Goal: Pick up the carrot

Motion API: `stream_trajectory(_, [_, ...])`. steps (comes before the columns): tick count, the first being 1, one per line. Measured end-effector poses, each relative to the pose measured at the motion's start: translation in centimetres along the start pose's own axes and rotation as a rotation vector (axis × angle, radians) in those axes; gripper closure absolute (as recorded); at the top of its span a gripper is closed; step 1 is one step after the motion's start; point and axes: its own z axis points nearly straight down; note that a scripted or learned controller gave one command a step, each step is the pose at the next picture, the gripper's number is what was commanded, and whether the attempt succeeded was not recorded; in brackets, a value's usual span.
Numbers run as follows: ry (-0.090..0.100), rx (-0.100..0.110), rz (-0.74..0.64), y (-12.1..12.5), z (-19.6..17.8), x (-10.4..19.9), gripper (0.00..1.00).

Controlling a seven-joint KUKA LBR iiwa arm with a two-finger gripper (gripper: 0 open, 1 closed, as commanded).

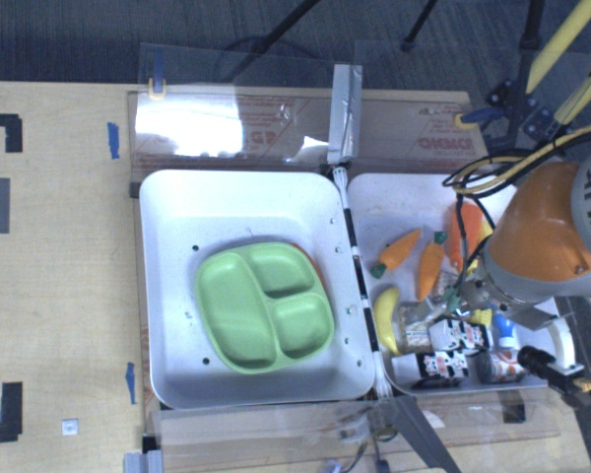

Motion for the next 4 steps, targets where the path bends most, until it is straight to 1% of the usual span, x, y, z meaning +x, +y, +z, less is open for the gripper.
stream_trajectory(1, [-0.002,-0.007,0.005,0.2,-1.1,-0.2,1.00])
stream_trajectory(2, [-0.003,-0.007,0.004,0.1,-1.1,-0.2,0.00])
stream_trajectory(3, [0.002,0.006,-0.054,5.9,-0.4,-2.4,0.00])
stream_trajectory(4, [0.010,0.016,-0.295,10.4,-8.7,-0.4,0.00])
